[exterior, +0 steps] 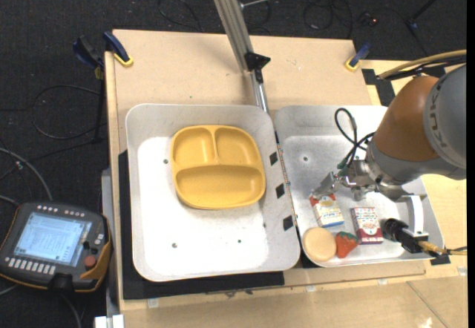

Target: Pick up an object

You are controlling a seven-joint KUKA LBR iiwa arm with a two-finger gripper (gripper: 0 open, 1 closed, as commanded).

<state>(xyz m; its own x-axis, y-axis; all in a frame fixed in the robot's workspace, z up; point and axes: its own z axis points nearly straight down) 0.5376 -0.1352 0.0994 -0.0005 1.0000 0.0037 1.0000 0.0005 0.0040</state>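
Observation:
My gripper (335, 185) hangs low over the right bin (304, 141), reaching in from the right. Just below its tip lies a small white and orange carton (327, 212). To the right of that carton is a red and white box (366, 223). A round tan bun (320, 243) and a red strawberry (346, 245) rest at the bin's front edge. Nothing shows as lifted off the bin floor.
In the left bin (148, 245) sits a yellow divided plate (218, 166), near the back. A metal pole (231, 11) slants down to the divide between the bins. A teach pendant (52, 245) lies off the bench at the front left.

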